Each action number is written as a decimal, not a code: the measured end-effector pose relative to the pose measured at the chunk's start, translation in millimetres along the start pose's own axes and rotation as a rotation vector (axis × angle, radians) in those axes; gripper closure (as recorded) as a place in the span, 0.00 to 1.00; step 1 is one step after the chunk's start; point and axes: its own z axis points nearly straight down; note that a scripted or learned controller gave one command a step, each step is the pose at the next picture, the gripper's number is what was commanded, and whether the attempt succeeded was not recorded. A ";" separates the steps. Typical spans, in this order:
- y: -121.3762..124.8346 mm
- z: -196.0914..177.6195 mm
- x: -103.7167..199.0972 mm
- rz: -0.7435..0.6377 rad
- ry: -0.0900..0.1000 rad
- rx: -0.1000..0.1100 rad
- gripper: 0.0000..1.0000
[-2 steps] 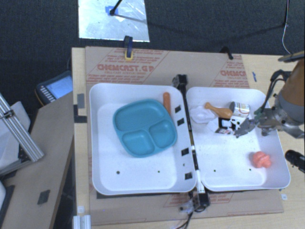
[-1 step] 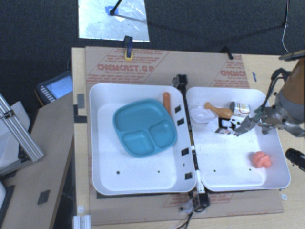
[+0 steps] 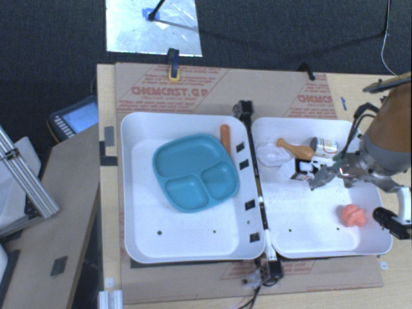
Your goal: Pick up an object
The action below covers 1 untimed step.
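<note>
Left bin (image 3: pixel 141 237): holds one teal divided plate (image 3: pixel 195 171), lying flat near the centre, and one orange stick-shaped item (image 3: pixel 225 136), set against the bin's right wall just beyond the plate's far corner. Right bin (image 3: pixel 302 240): holds one clear plastic cup (image 3: pixel 268 154) at the far left; one tan wooden piece with a rounded end (image 3: pixel 296 149) just beside it; one metallic can (image 3: pixel 324 146) on its side near the far wall; one small black-and-white object (image 3: pixel 302 168) below these; one pink lumpy item (image 3: pixel 352 215), near the right wall, well apart from the others. Gripper (image 3: pixel 320 178): low over the right bin, just beside the black-and-white object; whether its pincer is apart or together cannot be told.
</note>
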 end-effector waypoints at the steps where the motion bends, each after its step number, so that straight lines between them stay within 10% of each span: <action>1: -1.4 62.6 -2.0 0.001 0.000 0.002 0.00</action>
